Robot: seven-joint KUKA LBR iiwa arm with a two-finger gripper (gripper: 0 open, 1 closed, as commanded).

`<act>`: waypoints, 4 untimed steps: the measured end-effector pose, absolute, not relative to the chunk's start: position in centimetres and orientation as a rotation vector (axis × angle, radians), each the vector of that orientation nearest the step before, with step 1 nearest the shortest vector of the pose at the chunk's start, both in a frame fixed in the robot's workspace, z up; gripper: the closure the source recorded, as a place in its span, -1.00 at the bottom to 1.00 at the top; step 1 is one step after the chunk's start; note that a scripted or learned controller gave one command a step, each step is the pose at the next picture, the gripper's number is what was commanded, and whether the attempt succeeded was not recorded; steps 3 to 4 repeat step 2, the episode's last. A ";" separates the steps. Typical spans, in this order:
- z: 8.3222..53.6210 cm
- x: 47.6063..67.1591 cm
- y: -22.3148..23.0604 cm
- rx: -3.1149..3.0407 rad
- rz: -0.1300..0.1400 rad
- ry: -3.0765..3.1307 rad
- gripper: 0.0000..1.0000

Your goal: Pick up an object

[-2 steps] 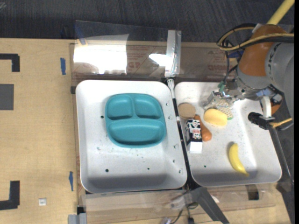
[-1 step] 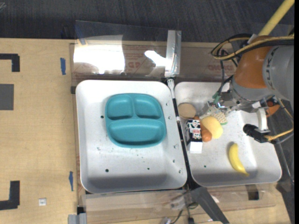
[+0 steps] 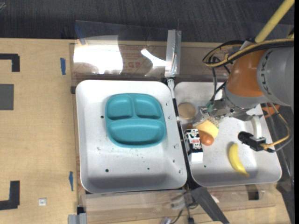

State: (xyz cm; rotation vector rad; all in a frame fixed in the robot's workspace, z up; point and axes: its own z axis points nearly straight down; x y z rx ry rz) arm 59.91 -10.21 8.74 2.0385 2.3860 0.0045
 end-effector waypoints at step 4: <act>18.7 59.7 -1.4 2.102 0.009 2.331 1.00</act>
